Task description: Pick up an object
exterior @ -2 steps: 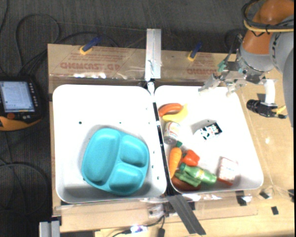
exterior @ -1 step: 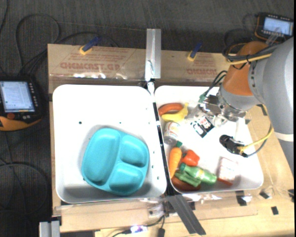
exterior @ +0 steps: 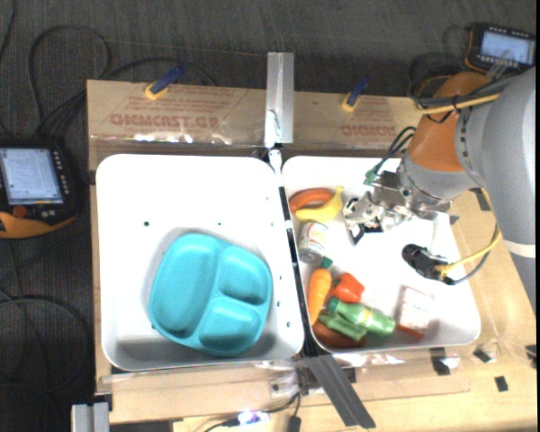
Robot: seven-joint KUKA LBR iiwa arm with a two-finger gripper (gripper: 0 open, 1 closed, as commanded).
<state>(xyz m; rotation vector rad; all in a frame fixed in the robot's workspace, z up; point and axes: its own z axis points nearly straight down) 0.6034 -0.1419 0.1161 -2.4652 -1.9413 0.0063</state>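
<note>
Gripper (exterior: 364, 216) above right bin (exterior: 450, 277), banana (exterior: 322, 207) just left

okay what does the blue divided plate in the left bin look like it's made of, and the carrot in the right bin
The blue divided plate looks like moulded plastic: one even turquoise colour, rounded compartments, a soft sheen. The carrot is probably a plastic toy, going by its smooth, uniform orange skin with a faint gloss; the view leaves rubber open.

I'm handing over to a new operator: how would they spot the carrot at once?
Look in the right bin, along its left wall, near the front. The carrot is the plain orange tapered piece, lying left of the red pepper and above the green vegetable.
</note>
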